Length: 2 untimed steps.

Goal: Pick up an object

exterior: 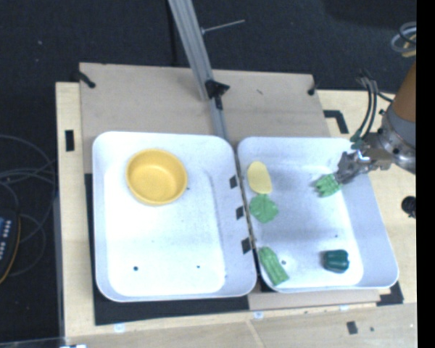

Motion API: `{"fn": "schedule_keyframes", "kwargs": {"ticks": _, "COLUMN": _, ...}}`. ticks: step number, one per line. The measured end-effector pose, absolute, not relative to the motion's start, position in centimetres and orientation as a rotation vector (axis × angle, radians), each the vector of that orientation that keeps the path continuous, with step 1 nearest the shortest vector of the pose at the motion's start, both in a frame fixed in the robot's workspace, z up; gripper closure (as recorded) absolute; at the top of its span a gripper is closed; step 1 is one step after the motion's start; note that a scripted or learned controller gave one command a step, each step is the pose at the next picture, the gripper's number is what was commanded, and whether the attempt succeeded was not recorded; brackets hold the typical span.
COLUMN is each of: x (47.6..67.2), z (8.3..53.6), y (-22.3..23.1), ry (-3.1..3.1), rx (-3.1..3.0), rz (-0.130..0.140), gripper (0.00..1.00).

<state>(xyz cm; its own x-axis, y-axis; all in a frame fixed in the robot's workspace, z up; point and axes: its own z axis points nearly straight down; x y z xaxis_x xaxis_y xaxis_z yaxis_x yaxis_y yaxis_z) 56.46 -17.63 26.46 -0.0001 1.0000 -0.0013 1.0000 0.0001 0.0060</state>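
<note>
Both white bins (pixel 159 267) look smooth matt plastic w/ faint grey speckling, yellow bowl (pixel 156 176) glossy plastic, dark green piece (pixel 336 261) shiny, bench (pixel 275 104) pale matt wood, slanted pole (pixel 192 38) bare metal.

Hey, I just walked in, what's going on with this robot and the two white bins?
A robot arm reaches in from the right, its end effector at a small green object near the right bin's far right side. Whether it has a grip is unclear. That bin also holds a yellow piece, two more green pieces and a dark green object. The left bin holds a yellow bowl.
</note>
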Motion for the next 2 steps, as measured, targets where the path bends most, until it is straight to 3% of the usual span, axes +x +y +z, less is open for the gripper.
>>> {"fn": "schedule_keyframes", "kwargs": {"ticks": 1, "x": 56.5, "z": 28.5, "y": -17.7, "ry": 2.220, "rx": 2.220, "rz": 0.002, "gripper": 1.00}}
{"fn": "schedule_keyframes", "kwargs": {"ticks": 2, "x": 57.7, "z": 27.5, "y": -11.8, "ry": 2.226, "rx": 2.217, "rz": 0.001, "gripper": 1.00}}
